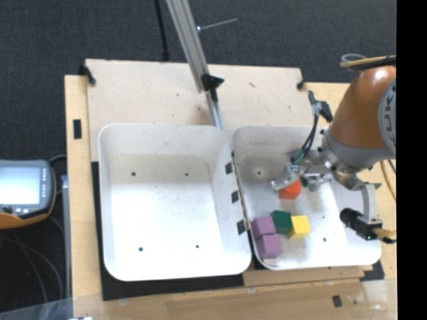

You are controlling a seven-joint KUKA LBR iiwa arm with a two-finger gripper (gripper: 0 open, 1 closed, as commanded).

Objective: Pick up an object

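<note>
Several small blocks lie in the right bin (347, 255). An orange block (290, 191) sits near the bin's middle, directly under my gripper (294, 180), which reaches in from the right and partly covers the block's top. Toward the front lie a green block (281, 219), a yellow block (301, 226) and two purple blocks (263, 227) (269, 246), packed close together. The gripper hangs above and behind this cluster.
The left bin (113, 152) stands beside the right one, their walls touching in the middle. A slanted aluminium post (189, 39) rises from behind the bins. A black cable clip (359, 223) hangs off the arm at the right bin's right side.
</note>
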